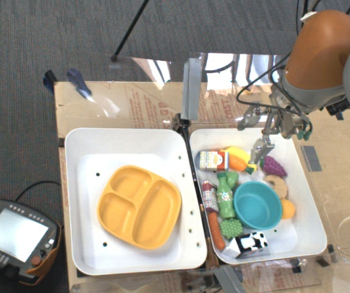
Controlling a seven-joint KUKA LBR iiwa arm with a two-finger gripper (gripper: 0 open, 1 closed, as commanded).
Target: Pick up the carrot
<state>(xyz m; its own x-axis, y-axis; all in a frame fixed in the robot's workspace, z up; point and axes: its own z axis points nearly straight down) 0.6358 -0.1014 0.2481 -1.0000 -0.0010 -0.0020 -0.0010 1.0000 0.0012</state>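
Long orange plastic carrot (215, 230): lies in the right-hand shallow white bin (306, 209), along its left wall near the lower left corner, thick end toward 11 o'clock, tip toward 5 o'clock. Nothing grips it.

Touching it at 3 o'clock: bumpy green toy vegetable (231, 227). At 4 o'clock, just beside the tip: small black-and-white box (249, 243). At 12 o'clock, in line with it along the wall: dark red bottle-shaped toy (208, 195), and next to that a green toy bottle (225, 192).

Round teal plastic bowl (258, 204) sits mid-bin, upright, at 2 o'clock from the carrot. Round orange fruit (288, 209) just beside the bowl at 3 o'clock; tan ring-shaped piece (278, 185) touches the bowl's rim at 1 o'clock. Purple grape bunch (275, 165) beyond that. Top of bin: small white-and-orange carton (212, 160) on its side, and a yellow-and-orange toy (238, 158) next to it.

Pincer (261, 153) hangs over the upper part of the right bin, just beside the yellow-and-orange toy, well apart from the carrot at its 1 o'clock. Cannot tell whether it is released or clenched. Grey arm with orange band (319, 44) enters from 2 o'clock.

Left-hand white bin (80, 145): yellow three-compartment plastic plate (139, 206) lying flat near centre.

Both bins rest on a cardboard-covered bench (132, 105).
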